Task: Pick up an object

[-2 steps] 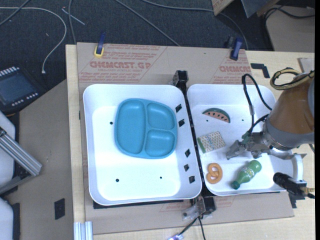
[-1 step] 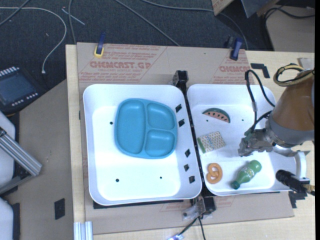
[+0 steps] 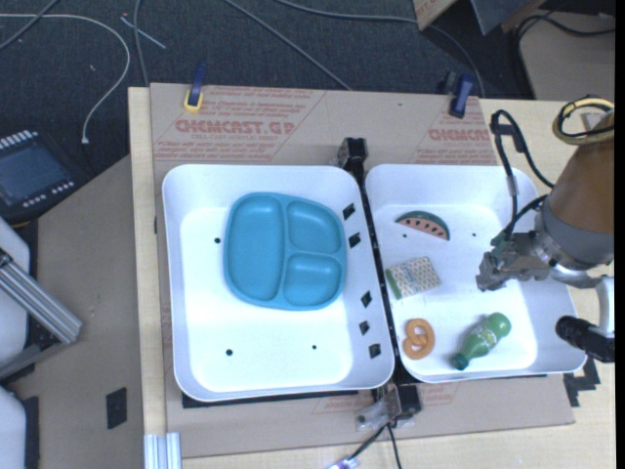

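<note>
Green bottle [image 3: 482,340] just below tool [image 3: 498,270]

Arm [image 3: 586,208]: fat rounded segment, upper part orange-brown, lower part grey, a pale grey ring at the wrist end. Black cable [image 3: 510,154] loops off the top of the orange part and runs down the side toward the wrist. Yellowish coiled hose or cable [image 3: 578,115] sits above the orange segment. Gripper [image 3: 496,270]: small, dark grey metal, blocky, details blurred. Black cylindrical fitting [image 3: 584,334] sticks out below the wrist. No readable markings or screws visible at this resolution.
</note>
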### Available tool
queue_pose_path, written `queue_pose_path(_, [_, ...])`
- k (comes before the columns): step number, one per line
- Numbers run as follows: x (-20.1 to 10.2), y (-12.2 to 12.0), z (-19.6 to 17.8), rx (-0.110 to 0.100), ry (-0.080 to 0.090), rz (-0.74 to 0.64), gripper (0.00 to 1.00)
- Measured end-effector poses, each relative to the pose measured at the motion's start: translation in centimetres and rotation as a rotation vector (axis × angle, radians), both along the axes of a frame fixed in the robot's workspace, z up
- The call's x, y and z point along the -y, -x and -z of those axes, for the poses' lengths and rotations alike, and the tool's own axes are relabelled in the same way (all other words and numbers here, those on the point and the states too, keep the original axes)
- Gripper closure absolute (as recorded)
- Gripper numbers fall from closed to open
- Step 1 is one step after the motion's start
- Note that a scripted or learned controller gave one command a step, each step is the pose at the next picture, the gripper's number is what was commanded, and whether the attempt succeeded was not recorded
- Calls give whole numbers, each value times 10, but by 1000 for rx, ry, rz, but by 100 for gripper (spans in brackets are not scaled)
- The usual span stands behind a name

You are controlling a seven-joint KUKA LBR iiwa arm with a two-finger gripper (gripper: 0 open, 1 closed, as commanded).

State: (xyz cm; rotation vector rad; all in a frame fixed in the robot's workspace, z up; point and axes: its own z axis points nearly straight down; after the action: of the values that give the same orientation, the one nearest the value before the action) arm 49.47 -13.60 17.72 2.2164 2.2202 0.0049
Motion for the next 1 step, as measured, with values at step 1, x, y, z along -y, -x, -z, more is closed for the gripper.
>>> queue_pose_path(1, [7,2,-61,2,1,1,100])
